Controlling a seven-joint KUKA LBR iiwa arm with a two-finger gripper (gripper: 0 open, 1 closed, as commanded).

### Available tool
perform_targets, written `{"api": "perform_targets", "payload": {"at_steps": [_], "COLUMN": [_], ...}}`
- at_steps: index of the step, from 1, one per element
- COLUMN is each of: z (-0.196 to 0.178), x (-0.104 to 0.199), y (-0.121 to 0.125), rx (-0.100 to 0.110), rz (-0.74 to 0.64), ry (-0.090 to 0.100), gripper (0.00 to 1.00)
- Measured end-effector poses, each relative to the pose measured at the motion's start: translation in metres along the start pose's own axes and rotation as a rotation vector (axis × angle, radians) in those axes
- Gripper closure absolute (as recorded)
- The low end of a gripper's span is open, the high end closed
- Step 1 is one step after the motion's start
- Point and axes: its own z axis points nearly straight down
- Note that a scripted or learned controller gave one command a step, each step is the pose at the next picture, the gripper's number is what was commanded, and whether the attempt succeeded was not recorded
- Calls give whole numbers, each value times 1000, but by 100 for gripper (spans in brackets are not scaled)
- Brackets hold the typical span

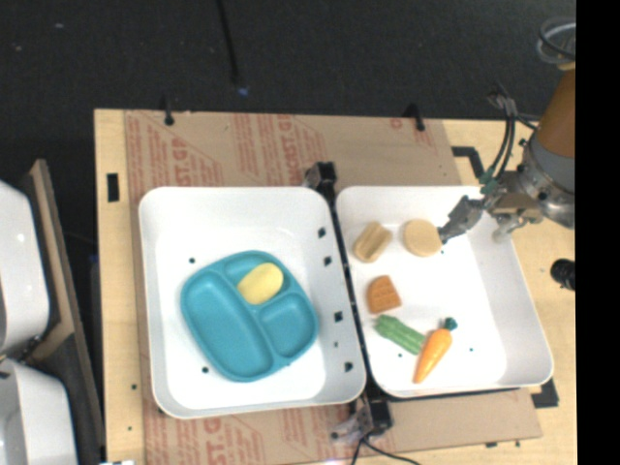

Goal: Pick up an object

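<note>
Nearest, in right bin (484, 298): carrot (433, 350) touching green vegetable (399, 332). Farther in: orange block (384, 294), then tan roll (371, 241) beside round biscuit (420, 237). Farthest: gripper (453, 227), low and just beside the biscuit's right edge; open or closed, cannot tell. Likely fault: off-centre descent, pushing the biscuit into the roll instead of capturing it. Verify alignment before closing.
</note>
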Motion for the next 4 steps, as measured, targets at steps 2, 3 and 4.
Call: {"api": "perform_targets", "payload": {"at_steps": [2, 3, 4], "z": [48, 98, 142], "x": [6, 14, 13], "y": [8, 13, 5], "rx": [1, 1, 0], "rz": [-1, 0, 0], "ry": [0, 0, 0], "gripper": [0, 0, 0]}}
